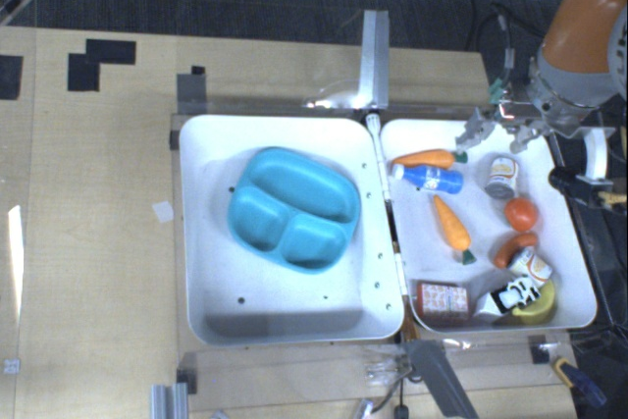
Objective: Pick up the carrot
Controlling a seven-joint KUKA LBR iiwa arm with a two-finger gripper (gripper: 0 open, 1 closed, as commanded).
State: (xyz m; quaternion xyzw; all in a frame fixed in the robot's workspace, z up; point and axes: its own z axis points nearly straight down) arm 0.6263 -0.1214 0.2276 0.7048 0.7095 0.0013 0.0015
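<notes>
Left bin: carries a blue divided tray, clear of the work.
Right bin: crowded with small items.
Gripper: at 12 o'clock over the right bin, fingers spread, nothing between them.
Carrot: bin centre, tip toward 5 o'clock, apart from its neighbours, so likely graspable.

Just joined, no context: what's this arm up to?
The KUKA arm reaches in from the right, its tool hovering over the back of the right bin, holding nothing. The carrot lies untouched mid-bin, beside a blue bottle. The left bin holds a blue divided tray.
</notes>
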